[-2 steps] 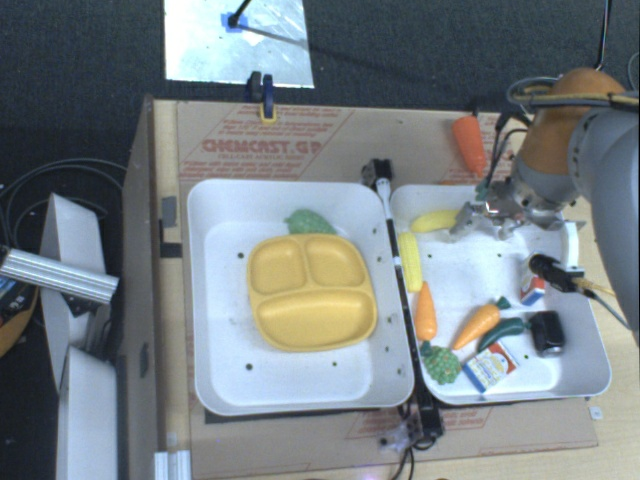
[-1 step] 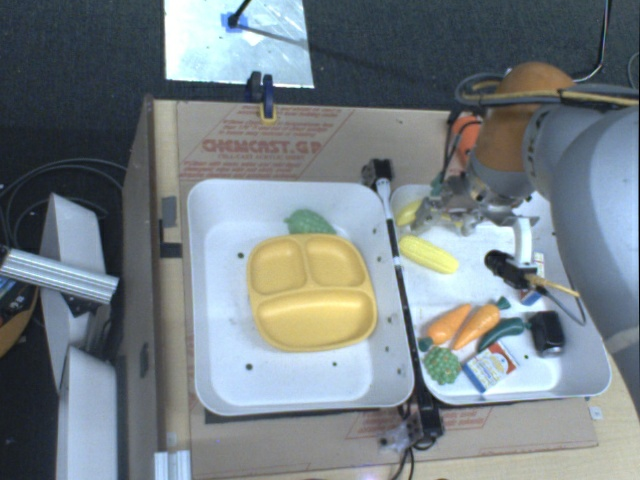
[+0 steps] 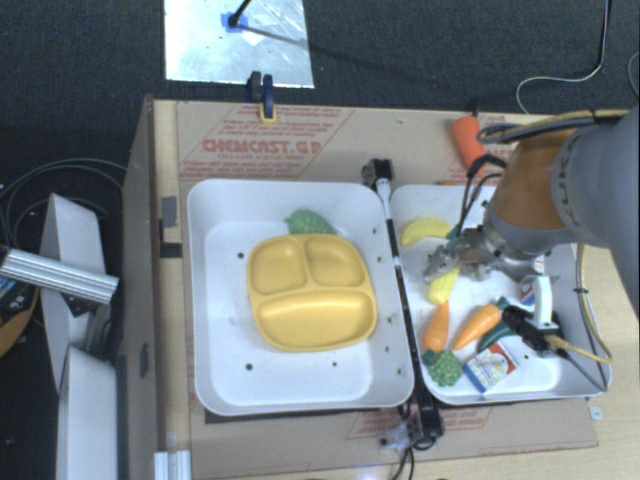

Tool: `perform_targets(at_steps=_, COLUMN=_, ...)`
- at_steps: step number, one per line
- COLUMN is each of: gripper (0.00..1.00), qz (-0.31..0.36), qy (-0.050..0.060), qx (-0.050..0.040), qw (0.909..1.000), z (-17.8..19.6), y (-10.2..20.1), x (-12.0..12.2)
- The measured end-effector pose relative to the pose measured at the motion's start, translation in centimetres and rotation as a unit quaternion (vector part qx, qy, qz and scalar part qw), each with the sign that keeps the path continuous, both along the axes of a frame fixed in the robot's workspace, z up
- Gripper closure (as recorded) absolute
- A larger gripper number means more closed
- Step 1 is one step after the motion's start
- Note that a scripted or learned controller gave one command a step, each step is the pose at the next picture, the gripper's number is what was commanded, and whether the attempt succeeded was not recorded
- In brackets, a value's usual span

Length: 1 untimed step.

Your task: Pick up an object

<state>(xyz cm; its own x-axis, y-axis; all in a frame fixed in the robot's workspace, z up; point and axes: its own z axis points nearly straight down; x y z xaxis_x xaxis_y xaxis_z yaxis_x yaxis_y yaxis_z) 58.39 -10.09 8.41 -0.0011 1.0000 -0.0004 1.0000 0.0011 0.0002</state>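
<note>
plate (image 3: 310, 293): yellow
bins (image 3: 225, 368): white
carrots (image 3: 476, 326): orange
banana (image 3: 424, 230): yellow
broccoli (image 3: 443, 368): green
arm (image 3: 560, 183): grey, orange band
bench (image 3: 270, 138): brown, red lettering
</note>
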Motion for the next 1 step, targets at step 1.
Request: perform_targets(at_steps=1, gripper=0.00, qz=0.000, qy=0.000, qx=0.0003, qw=1.0000, z=0.01, y=0.41, x=-1.20)
